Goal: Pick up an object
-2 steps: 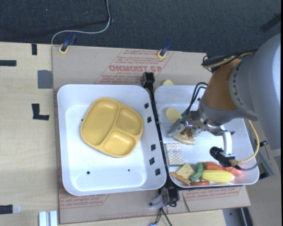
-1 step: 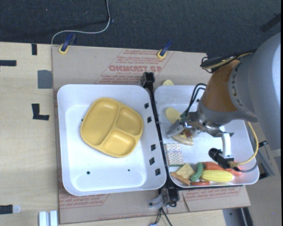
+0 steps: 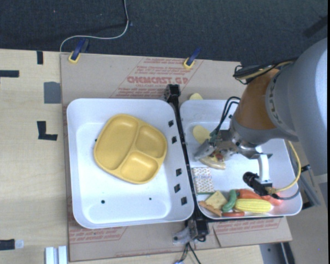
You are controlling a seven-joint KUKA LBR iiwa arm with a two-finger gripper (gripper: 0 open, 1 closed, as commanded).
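Reaching in from 3 o'clock: the grey arm, with its orange band above the wrist, leans over the right bin; black cables loop beside the wrist
Claw: the claw sits low in the right bin, toward that bin's 9 o'clock side; whether it is spread or closed cannot be told, since the wrist body hides much of it
Nearest object: a tan, flat food piece lies right under the claw tip, at its 6 o'clock, touching or almost touching; nothing can be seen gripped
Yellow pieces: a pale yellow round piece lies just at 11 o'clock from the claw; a smaller yellow piece lies at the bin's 12 o'clock rim
Speckled packet: a small white patterned square lies at 7 o'clock from the claw, near the divider between the bins
Heap at 6 o'clock: a corn cob, a green vegetable, an orange-red piece and a cracker-like piece crowd together along the bin's lower wall
Left bin: the left bin holds a yellow divided plate with three compartments, tilted in plan, toward the bin's 12 o'clock half
Bench: the bench carries a cardboard sheet under both bins, clamped at 12 o'clock by two clips
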